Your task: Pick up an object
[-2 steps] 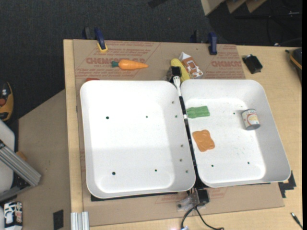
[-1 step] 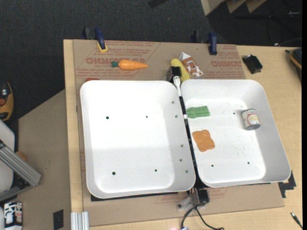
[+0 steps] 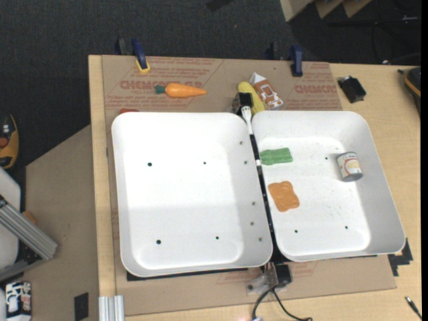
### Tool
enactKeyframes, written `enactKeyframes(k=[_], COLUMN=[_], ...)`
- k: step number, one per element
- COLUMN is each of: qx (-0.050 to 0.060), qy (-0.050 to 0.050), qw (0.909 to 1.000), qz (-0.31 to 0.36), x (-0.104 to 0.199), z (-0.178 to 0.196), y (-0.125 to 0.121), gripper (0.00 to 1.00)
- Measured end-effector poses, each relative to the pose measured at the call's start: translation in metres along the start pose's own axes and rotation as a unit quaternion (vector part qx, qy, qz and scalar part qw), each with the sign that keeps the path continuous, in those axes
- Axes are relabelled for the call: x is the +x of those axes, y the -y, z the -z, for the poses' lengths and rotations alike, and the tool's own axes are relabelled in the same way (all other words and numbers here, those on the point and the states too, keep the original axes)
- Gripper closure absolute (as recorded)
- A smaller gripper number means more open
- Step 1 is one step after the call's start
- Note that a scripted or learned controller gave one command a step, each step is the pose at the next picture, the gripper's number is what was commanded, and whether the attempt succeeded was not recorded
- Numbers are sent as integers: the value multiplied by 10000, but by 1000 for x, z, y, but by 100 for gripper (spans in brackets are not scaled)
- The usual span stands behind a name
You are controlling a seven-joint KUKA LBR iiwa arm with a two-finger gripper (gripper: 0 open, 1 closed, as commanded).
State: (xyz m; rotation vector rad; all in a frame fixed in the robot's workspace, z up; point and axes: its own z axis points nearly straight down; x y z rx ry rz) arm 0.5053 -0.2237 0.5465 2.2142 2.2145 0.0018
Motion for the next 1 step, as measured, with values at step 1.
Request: enactKeyframes(k=[1], qx=[67], qy=[-51], qw=[10000], qz=[42], x=[80], z=[-65], y=[-42], gripper=[0])
